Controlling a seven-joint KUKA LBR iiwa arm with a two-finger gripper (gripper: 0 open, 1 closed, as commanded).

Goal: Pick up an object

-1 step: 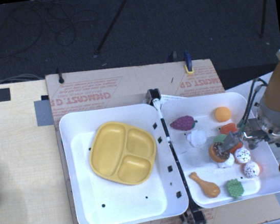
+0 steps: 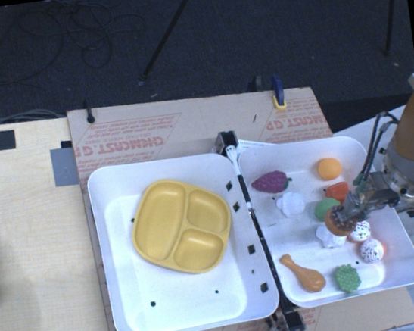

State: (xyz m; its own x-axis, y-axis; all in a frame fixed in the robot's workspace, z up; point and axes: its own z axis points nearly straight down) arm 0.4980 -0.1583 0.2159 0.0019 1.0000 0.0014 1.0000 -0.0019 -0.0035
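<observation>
While the yellow tray (image 2: 182, 225) lies in the left bin (image 2: 129, 317), gripper (image 2: 342, 217) sits low in right bin (image 2: 406, 274) among toys, finger state unclear.

arm (image 2: 409, 159): grey metal body | orange band above wrist | dark thin cables alongside | fingers (image 2: 345, 214): dark, blurred

You get even, fairly bright light over both white bins (image 2: 107, 213), with no harsh glare off the plastic. Shadows are soft and short; the yellow plate (image 2: 181, 224), well to the gripper's (image 2: 343, 218) left, casts a faint one. Behind the gripper the floor (image 2: 173, 35) falls very dark. The picture is slightly soft, and small objects near the gripper blur together.
</observation>
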